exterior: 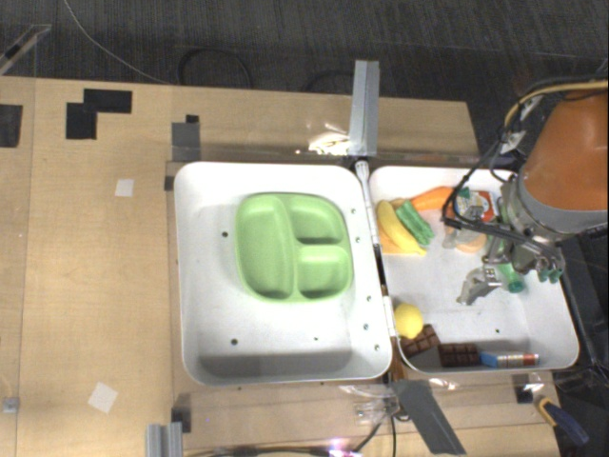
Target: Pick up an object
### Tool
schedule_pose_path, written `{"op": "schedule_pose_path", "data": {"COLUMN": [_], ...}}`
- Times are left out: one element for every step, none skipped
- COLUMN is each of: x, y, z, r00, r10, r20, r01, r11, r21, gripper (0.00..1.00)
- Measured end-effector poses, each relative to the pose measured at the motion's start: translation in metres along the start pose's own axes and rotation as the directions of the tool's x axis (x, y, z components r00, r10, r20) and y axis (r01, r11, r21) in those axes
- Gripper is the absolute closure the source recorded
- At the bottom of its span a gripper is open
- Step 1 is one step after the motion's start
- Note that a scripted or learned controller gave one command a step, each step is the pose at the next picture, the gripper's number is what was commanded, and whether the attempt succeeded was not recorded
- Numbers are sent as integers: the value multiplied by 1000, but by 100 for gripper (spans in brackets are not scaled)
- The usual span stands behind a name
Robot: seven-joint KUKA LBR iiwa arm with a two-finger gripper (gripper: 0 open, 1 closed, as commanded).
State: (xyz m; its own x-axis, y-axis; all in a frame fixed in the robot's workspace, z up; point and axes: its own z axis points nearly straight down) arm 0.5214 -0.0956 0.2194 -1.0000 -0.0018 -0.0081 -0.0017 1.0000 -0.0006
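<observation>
We show the two-finger metal gripper (pixel 479 287) hanging over the bare middle of the right-hand shallow white plastic bin (pixel 561 336), its wrist carried in from the right. As far as the slanted view lets us judge, its fingers stand slightly apart with nothing between them. No object is yet taken. Candidates lie around the gripper: up and to its left, a curved yellow plastic banana (pixel 392 231) with a ridged green toy vegetable (pixel 414 223) lying across it and an orange plastic carrot (pixel 433 198) just beyond; down and to its left, a small round yellow lemon (pixel 407 320) against the bin's wall; below it, a dark brown chocolate bar (pixel 447 353) and a slim blue-and-red marker (pixel 509 359) along the near wall. Well to the gripper's left, in the other bin, rests a pale green compartmented plastic tray (pixel 290 246). We judge a straight descent would close on bare floor; near the walls, a finger could strike the rim, and the round lemon could roll from a glancing pinch.
</observation>
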Motion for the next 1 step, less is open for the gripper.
{"op": "schedule_pose_path", "data": {"x": [-38], "y": [-29], "z": [110], "r00": [949], "r10": [-315], "r20": [-4], "r01": [315], "r11": [949], "r21": [-3], "gripper": [0]}}
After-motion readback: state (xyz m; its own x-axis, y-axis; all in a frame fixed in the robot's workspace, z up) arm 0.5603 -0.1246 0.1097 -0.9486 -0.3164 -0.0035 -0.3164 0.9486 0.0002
